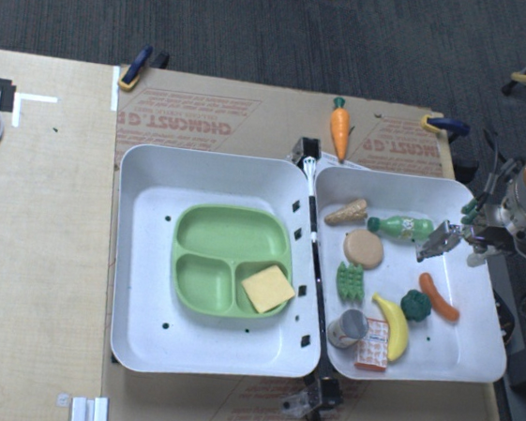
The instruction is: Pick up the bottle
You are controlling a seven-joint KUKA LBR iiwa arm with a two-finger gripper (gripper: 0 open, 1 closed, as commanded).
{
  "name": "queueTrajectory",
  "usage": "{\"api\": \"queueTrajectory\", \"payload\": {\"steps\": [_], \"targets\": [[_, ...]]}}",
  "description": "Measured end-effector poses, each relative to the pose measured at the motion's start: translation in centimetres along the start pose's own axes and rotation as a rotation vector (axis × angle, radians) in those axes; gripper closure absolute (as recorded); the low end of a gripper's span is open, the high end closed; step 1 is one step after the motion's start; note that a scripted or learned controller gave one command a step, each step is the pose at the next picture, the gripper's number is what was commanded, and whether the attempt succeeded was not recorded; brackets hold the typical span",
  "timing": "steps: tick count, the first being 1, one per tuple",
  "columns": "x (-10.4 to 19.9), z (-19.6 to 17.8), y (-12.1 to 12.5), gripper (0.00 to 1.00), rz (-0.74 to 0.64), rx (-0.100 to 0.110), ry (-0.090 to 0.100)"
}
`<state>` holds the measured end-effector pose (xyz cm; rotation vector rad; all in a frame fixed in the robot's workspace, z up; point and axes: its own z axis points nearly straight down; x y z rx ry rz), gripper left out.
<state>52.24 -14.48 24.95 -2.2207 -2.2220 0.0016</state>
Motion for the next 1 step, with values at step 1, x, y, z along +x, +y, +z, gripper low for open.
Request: {"api": "queueTrajectory", "payload": {"steps": [1], "targets": [[-0.03, -0.94, 0.04, 1.00, 0.000, 0.000, -0.001]]}}
